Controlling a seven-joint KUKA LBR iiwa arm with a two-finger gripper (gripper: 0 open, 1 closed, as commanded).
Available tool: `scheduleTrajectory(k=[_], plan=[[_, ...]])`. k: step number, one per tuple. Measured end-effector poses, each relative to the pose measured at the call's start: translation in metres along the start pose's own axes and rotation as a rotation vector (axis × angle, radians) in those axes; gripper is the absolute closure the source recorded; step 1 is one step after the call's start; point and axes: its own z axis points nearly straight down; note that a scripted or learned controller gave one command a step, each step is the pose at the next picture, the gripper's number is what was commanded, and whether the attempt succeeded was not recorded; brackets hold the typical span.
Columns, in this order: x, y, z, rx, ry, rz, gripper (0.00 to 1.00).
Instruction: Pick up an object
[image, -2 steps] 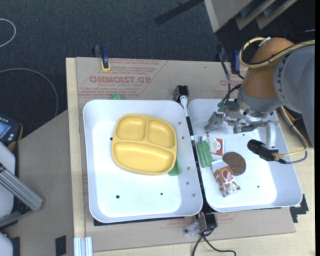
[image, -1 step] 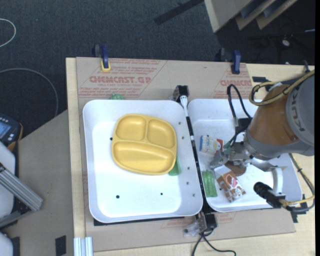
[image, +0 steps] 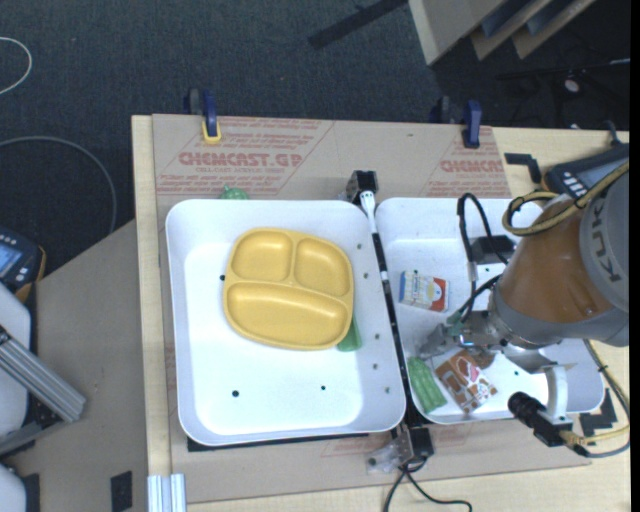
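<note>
The left bin (image: 200, 330) holds a yellow divided plate (image: 290, 287) with a green scrap (image: 349, 338) poking out at its lower right edge. In the right bin (image: 430, 225) lie a small white carton (image: 422, 290), a green packet (image: 423, 383) and a brown snack wrapper (image: 466, 379). The arm (image: 560, 280) covers much of that bin; its claw (image: 452, 338) hangs just above the wrapper, and whether it is parted or grips anything cannot be told.
</note>
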Motion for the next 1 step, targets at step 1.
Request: scheduleTrajectory(k=[1], plan=[[-0.0012, 0.0019, -0.0106, -0.005, -0.003, 0.001, 1.0]])
